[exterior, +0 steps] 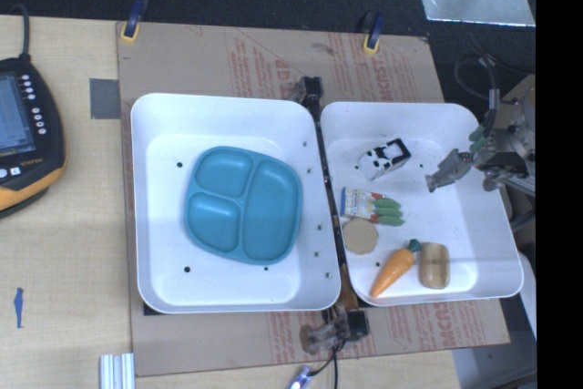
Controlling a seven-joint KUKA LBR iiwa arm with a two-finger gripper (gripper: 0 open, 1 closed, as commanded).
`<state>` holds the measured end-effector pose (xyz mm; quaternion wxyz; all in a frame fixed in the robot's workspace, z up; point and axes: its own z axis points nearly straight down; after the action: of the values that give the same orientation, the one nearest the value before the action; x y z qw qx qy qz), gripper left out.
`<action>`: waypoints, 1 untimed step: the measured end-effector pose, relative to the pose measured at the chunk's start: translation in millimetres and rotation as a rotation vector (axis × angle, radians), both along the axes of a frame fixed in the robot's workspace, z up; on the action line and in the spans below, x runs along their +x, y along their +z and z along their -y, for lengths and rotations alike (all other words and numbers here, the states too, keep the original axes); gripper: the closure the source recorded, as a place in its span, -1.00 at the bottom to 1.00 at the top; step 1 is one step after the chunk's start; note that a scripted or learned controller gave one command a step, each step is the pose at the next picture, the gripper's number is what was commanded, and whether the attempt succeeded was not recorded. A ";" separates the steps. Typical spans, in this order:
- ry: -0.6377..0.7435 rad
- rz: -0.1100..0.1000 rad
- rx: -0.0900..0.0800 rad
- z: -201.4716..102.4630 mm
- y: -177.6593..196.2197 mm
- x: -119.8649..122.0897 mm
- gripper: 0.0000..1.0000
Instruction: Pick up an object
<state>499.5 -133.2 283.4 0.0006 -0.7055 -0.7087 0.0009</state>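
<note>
While the grey two-finger gripper [465, 167] hangs at the right rim of the right shallow white bin [483, 282], its two fingers stand spread apart with nothing between them. One dark finger [445, 170] points left over the bin's bare floor; the other sits nearer the rim.

Well to the left of the gripper, in the same bin, lies a small black-and-white cow-patterned toy [383, 158]. Below it rests a flat white packet with green ends [371, 206], and just beneath that a round tan disc [360, 237]. Near the bin's lower edge, an orange toy carrot with a green top [393, 270] lies tilted, touching a tan bread-shaped block [434, 265] on its right.

The left shallow white bin [155, 269] holds a blue plastic divided plate with three compartments [244, 204]. A black-and-orange handheld control pendant [25, 137] lies on the wooden bench [64, 287] at far left.
</note>
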 end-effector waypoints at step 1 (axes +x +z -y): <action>0.001 -0.002 -0.002 -18.6 -104.0 98.0 -1.00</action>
<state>597.5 -114.6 179.4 0.0009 -0.7052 -0.7090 0.0023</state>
